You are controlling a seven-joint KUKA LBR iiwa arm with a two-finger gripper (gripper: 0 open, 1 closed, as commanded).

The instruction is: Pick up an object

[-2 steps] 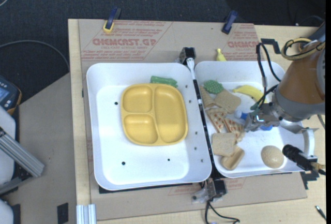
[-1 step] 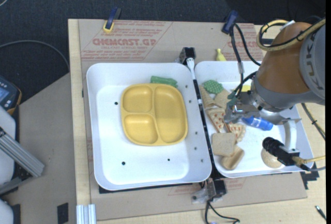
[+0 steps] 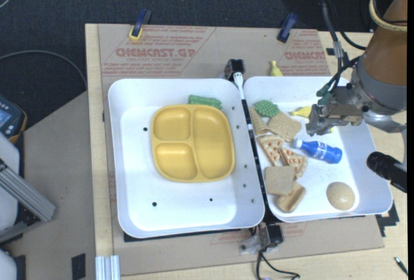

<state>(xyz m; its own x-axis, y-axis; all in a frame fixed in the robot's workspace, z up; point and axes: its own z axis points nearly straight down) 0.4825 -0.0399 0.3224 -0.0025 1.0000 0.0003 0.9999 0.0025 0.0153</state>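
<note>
Your gripper (image 3: 321,122) hangs over the right bin (image 3: 378,198), just above the blue bottle (image 3: 320,150). The bottle's long axis runs left-right. You cannot tell the gripper's state.

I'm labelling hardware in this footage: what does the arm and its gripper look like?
The arm is grey metal with a wide orange band above the wrist. Black cables run along it toward the gripper, a compact dark grey and black metal unit at its end.

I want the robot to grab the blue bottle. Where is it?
The blue bottle lies on its side in the right bin, just below the claw and right of the waffle pieces.
</note>
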